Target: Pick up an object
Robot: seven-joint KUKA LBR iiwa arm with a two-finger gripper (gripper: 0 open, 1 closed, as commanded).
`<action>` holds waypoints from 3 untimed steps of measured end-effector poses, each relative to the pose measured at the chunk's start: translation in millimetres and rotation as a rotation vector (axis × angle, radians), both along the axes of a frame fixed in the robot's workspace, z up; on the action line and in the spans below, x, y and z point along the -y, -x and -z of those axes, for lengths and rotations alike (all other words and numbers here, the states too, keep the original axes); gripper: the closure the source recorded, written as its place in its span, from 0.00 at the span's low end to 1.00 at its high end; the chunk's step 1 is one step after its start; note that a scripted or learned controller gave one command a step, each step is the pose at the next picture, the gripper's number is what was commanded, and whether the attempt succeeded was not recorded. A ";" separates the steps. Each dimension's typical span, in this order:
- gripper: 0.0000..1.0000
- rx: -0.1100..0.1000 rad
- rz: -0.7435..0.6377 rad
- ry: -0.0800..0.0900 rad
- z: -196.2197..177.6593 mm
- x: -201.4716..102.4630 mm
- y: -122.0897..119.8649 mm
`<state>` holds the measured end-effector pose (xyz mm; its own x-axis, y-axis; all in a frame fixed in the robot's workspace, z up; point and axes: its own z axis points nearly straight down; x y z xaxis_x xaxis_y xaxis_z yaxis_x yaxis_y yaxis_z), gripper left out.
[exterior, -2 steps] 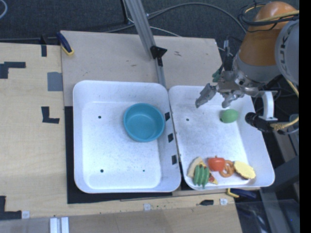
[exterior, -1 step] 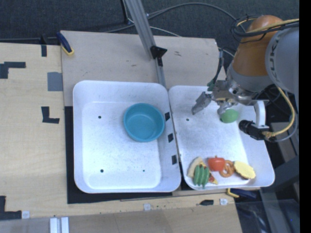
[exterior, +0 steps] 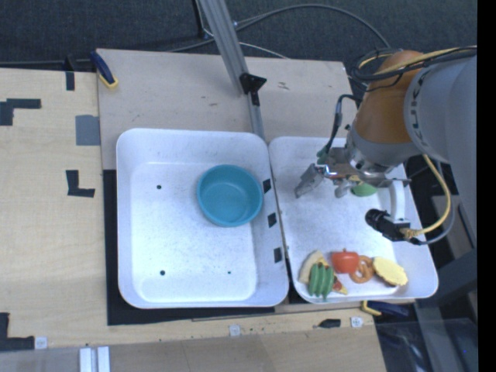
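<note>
Above the right bin [exterior: 306, 161], the gripper [exterior: 324, 183] hangs with fingers apart, gripping nothing. Toy food [exterior: 349, 270] crowds the bin's near edge, well apart from it; a green object [exterior: 362, 189] sits beside the wrist. Closing here would likely catch nothing; among the clutter, pieces could slip.

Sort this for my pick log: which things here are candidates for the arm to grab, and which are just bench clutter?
Candidates:
blue bowl, left bin
green pepper, red piece, yellow piece, right bin
gripper above that bin

Clutter:
cables
metal pole
blue-yellow clamp
</note>
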<state>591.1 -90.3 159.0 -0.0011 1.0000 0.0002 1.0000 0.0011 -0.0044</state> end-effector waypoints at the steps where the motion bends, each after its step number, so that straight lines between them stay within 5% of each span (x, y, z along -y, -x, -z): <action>1: 0.00 -0.001 0.001 0.000 52.4 6.9 -5.6; 2: 1.00 0.004 0.000 0.000 39.6 6.5 -7.0; 3: 1.00 0.009 0.001 0.001 -18.6 14.8 -9.6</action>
<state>600.7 -105.1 177.6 0.0001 1.0000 -0.0007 1.0000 -0.0001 0.0043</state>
